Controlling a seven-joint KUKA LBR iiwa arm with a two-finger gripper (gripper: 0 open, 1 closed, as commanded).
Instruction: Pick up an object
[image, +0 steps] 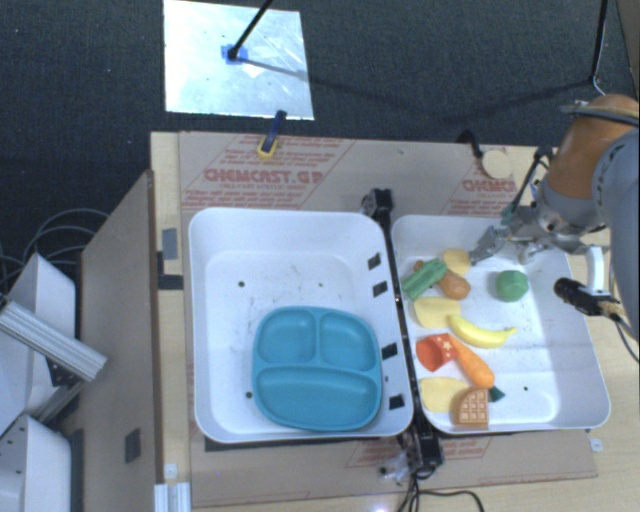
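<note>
The two-finger metal gripper (497, 243) hangs over the right white plastic bin (575, 395) with its fingers spread apart, grasping nothing. Just below the fingertips lie a pale yellow toy piece (456, 261) and a round green plastic ball (511, 285), neither touched.

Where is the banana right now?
The banana lies in the right bin, near its middle, just above the carrot and below the green ball.
</note>
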